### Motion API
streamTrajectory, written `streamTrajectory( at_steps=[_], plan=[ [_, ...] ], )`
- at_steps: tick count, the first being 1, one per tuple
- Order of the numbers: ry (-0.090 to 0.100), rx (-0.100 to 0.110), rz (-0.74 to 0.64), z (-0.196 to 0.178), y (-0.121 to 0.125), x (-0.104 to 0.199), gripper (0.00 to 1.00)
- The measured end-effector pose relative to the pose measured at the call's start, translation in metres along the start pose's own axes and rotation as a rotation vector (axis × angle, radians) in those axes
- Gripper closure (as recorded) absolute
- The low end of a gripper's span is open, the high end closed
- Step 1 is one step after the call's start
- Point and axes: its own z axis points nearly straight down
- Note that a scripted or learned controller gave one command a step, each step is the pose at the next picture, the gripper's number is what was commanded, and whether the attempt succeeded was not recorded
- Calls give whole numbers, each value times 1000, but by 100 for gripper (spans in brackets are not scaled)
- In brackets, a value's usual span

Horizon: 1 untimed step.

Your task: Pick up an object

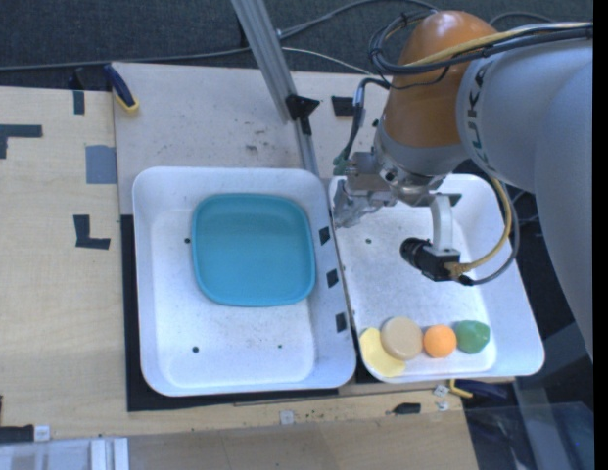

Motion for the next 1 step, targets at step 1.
streamTrajectory(
  at_steps=[1],
  plan=[
    [1, -1, -1, 0, -28, 54, 100]
  ],
)
